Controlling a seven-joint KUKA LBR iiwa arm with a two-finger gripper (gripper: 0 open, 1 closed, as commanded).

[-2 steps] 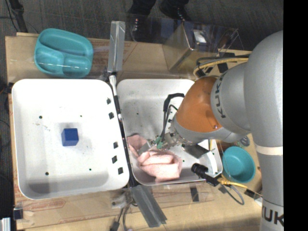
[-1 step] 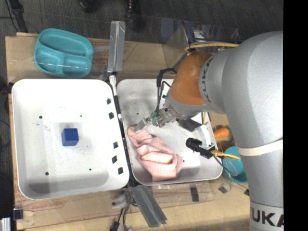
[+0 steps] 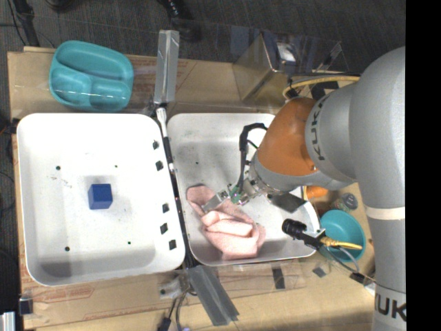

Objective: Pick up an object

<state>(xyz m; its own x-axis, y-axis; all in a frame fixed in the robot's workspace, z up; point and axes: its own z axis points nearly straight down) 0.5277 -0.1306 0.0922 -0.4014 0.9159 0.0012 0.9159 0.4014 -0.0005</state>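
- The arm-side bin [image 3: 207, 143] is serving as the landmark here; it is sitting on the bench [image 3: 207, 81] beneath the robot's wrist.
- A pink soft bundle [image 3: 231, 229], crumpled and folded on itself, is lying inside the arm-side bin, in the half nearest the view's lower edge, with its lower folds reaching close to that bin's near wall.
- The gripper [image 3: 233, 197] is hanging low inside the arm-side bin, right at the upper edge of the pink soft bundle and seemingly touching it; whether it is spread, pressed together or pinching the bundle cannot be told from this slant.
- The grey arm [image 3: 358, 116] is reaching over the arm-side bin from its outer side, and its orange band [image 3: 293, 140] is covering much of that bin's far outer corner.
- The second bin [image 3: 83, 143] is standing flush against the arm-side bin, on the side away from the arm.
- A blue cube [image 3: 100, 196] is resting alone in that second bin, well apart from the arm-side bin's wall.
- A teal tray [image 3: 91, 74] is lying on the bench beyond the second bin, well apart from the arm-side bin.
- A teal bowl [image 3: 341, 227] is sitting just outside the arm-side bin's near outer corner.
- A clear plastic box [image 3: 289, 61] is standing on the bench just beyond the arm-side bin's far wall.
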